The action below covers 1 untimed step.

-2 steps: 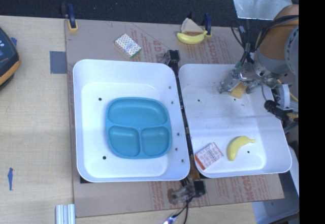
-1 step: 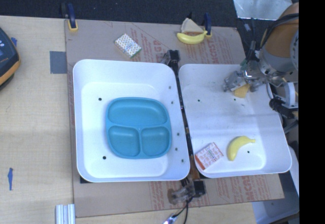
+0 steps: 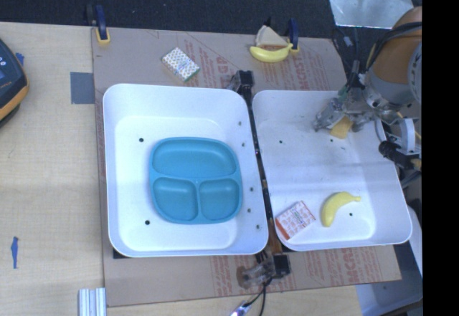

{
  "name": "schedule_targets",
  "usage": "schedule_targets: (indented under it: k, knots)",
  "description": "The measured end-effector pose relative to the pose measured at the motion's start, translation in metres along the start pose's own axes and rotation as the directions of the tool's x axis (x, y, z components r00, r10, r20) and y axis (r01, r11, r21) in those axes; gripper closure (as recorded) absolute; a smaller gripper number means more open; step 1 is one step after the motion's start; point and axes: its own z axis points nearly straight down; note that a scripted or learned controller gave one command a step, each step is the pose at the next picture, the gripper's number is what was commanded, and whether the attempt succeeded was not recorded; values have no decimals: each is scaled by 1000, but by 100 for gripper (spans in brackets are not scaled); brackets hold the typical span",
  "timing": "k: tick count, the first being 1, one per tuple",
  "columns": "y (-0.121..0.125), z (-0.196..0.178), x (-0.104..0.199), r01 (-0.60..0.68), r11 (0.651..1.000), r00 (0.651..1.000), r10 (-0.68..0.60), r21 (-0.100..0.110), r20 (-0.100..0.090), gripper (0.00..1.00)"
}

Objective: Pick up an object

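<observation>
A small tan block (image 3: 340, 128) sits in the right bin (image 3: 301, 103) near its far edge, toward the far right corner, right under the gripper (image 3: 337, 117). The metal fingers reach down around the block, but whether they grip it or merely straddle it is not clear from this angle; I cannot tell if the jaws are clenched or released. The arm (image 3: 394, 56) comes in over the bin's far right corner and is cut off at the picture's edge, hiding part of that rim.

The middle of the right bin is bare white floor, giving open room on the block's near and left sides. Toward the near edge lie a yellow banana (image 3: 337, 206) and, at the near left corner, a red-and-white packet (image 3: 295, 219), both well apart from the block.

The left bin (image 3: 118, 164) holds a blue divided plate (image 3: 195, 180) in its centre, with free floor all round it.

On the cardboard beyond the bins lie a patterned packet (image 3: 180, 63) and another yellow banana-like piece (image 3: 270, 51) with something pale, hard to identify, upon it.
</observation>
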Motion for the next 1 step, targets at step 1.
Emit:
schedule_targets:
  k: [1]
  knots:
    - [0,0,0,2,1000,1000,-2,1,0,0]
